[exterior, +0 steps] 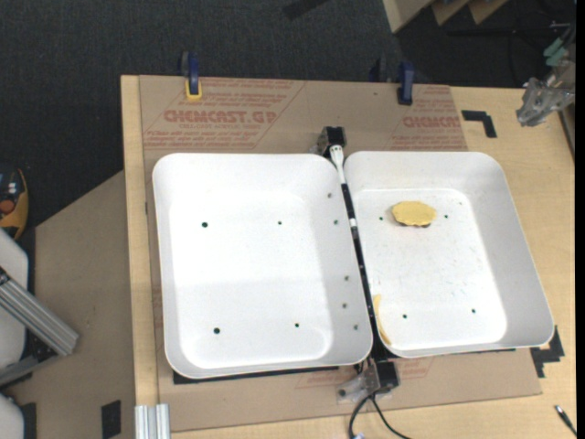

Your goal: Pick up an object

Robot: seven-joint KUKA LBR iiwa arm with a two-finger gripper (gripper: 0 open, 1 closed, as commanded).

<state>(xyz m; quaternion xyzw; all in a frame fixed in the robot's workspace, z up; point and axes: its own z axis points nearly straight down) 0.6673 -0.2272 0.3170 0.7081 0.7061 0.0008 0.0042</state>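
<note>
Well, the flat round yellow disc [413, 213] lies low in the right-hand shallow white bin [512, 273], the grey metal gripper [546, 99] well apart, grip state can't tell — so thin a piece prob. slips any pinch.

Pale yellow scrap [377, 318] at right bin's [512, 245] near-left wall: partly hidden, identity unclear. Cable [366, 419] cut by bottom edge.

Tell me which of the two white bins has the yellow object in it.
The right bin. A flat, round yellow object lies near its far edge. The left bin shows just bare white floor with small dark dots.
</note>
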